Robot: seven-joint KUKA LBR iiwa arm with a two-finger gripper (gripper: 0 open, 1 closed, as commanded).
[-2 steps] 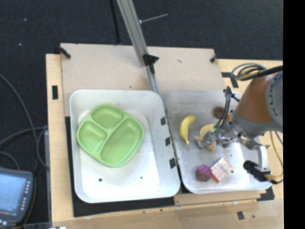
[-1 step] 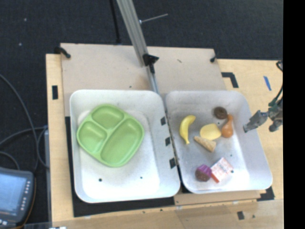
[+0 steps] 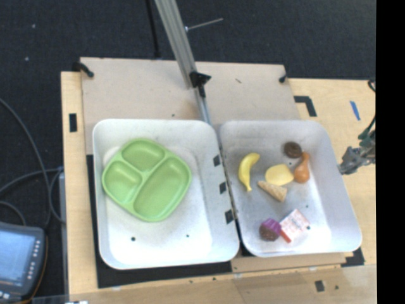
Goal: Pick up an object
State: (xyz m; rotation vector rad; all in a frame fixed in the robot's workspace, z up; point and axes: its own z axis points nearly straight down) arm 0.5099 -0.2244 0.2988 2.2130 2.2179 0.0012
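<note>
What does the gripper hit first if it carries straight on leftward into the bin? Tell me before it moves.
Probably the right white bin's near rim, just left of the gripper at the view's right edge. Clearing that, the small orange pear-shaped toy lies next in line. The gripper's height is unclear, so this is a guess.

Divided plate (image 3: 147, 180) in the left bin (image 3: 107, 246); banana (image 3: 247, 170), carton (image 3: 294, 225) among items in the right bin (image 3: 335, 220).

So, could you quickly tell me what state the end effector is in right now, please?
End effector: at the right bin's outer edge, too small and blurred to tell open from closed; nothing visibly held.
</note>
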